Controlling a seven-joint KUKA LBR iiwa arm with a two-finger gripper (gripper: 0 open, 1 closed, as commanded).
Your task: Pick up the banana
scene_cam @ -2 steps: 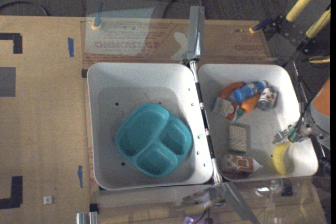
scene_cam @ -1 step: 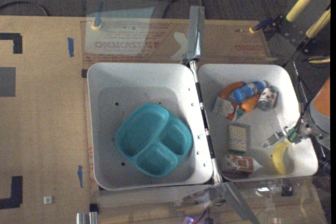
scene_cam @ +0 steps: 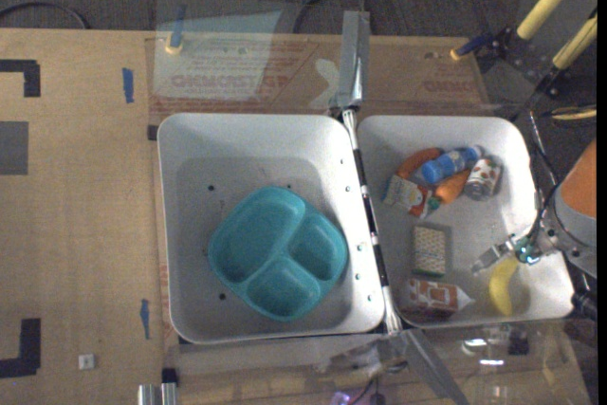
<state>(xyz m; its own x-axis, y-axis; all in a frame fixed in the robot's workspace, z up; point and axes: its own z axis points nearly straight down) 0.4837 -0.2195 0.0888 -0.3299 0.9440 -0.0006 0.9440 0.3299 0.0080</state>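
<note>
Banana (scene_cam: 503, 285) lies just below the end effector (scene_cam: 501, 253) in the right bin (scene_cam: 542, 168), long axis near vertical in view; end effector fingers spread, pinching nothing.

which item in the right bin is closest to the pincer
The yellow banana, just below the pincer near the bin's right wall; the small cartons and blue bottle lie farther left.

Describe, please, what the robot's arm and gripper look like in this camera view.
At the right edge, the arm shows a rounded orange band over a grey body. The gripper is slim, silvery metal with a small teal spot near its base, reaching into the right bin.
</note>
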